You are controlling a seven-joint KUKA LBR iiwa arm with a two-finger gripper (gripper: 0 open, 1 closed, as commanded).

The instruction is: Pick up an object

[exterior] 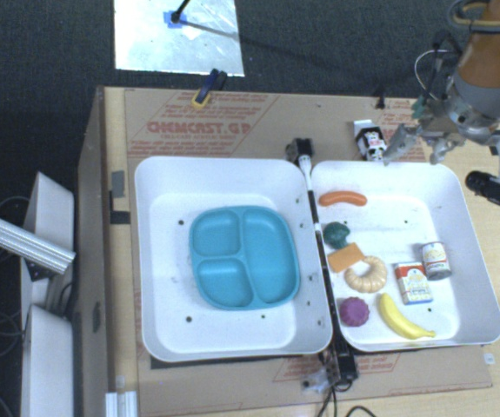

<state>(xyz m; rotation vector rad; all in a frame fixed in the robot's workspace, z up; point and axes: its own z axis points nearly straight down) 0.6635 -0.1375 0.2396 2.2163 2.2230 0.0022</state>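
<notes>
I'm up at the far right corner, my gripper (416, 144) hanging just over the far rim of the right bin (467, 233), and from this slant I cannot tell how the jaws are set; nothing shows between them. Open room: the far-right stretch of that bin's floor lies bare, right below me. The toys crowd the near-left part. Closest to me is the orange sausage (343, 199) by the far-left wall, then the green lump (336, 232) tight against the divider, the orange block (344, 257) touching the ring-shaped pastry (368, 274), the purple piece (353, 311) and the banana (403, 316) near the front rim. The small can (435, 260) sits just beside the red-and-white box (412, 282), both well apart from me. Over in the left bin (163, 320), a blue divided tray (243, 256) lies across the middle. A small black-and-white gadget (370, 139) sits on the bench beside me.
</notes>
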